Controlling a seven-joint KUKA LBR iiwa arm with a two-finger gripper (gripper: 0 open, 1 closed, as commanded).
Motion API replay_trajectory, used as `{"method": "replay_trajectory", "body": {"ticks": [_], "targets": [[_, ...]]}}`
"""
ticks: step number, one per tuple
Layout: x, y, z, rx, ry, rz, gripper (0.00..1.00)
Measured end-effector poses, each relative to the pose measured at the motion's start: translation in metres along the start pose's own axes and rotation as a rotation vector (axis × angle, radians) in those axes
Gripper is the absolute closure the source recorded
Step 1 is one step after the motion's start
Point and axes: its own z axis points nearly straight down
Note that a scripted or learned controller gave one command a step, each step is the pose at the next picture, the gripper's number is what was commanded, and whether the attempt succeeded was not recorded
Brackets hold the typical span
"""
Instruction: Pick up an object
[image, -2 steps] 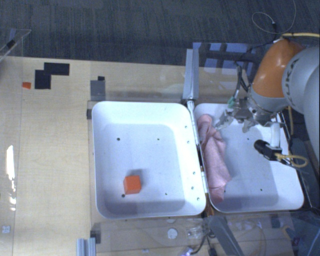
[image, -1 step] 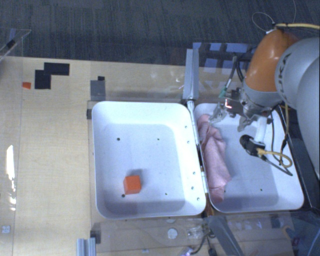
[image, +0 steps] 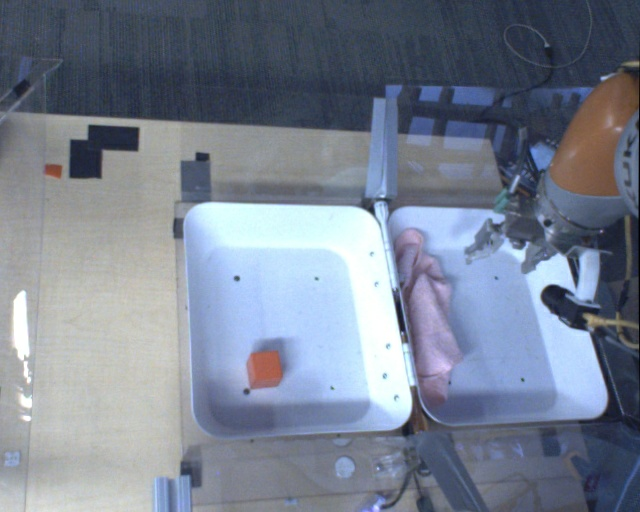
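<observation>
Hovering above the right bin (image: 560, 400) near its far right corner, pincer (image: 508, 248) with fingers spread apart, gripping nothing. Just to its left, pink cloth (image: 428, 318) along that bin's left wall. Farther left, orange block (image: 265, 369) in left bin (image: 210, 300).

My bench (image: 100, 330) is pale wood; two white bins sit on it, one (image: 215, 330) mid-frame, one (image: 560, 405) at right; black patches (image: 100, 148) lie upper left.
</observation>
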Motion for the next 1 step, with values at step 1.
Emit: {"method": "replay_trajectory", "body": {"ticks": [1], "targets": [[0.0448,0.0198,0.1014,0.000,0.001,-0.013,0.00]]}}
